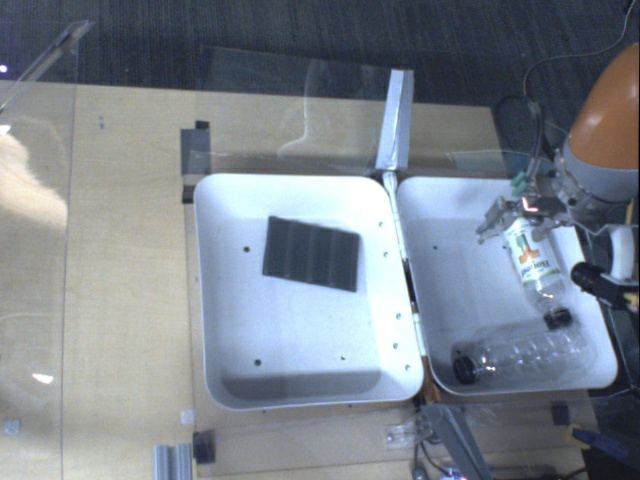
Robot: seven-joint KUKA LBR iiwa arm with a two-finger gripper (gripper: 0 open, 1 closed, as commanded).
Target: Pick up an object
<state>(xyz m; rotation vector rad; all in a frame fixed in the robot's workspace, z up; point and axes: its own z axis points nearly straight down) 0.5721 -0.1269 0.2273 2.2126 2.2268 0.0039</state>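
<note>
Gripper (520,208) over right bin (440,268), its grip state impossible to tell, apparently touching the top of a small white-labelled bottle (534,260); best to centre on the bottle's body, avoiding the clear bottle (520,353) lying nearby.

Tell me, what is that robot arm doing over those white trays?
The robot arm's gripper hangs over the right tray, right at the top of a small bottle with an orange label. Whether it has hold of the bottle is hard to tell. A clear plastic bottle lies on its side near the front. The left tray holds a dark flat pad.
</note>
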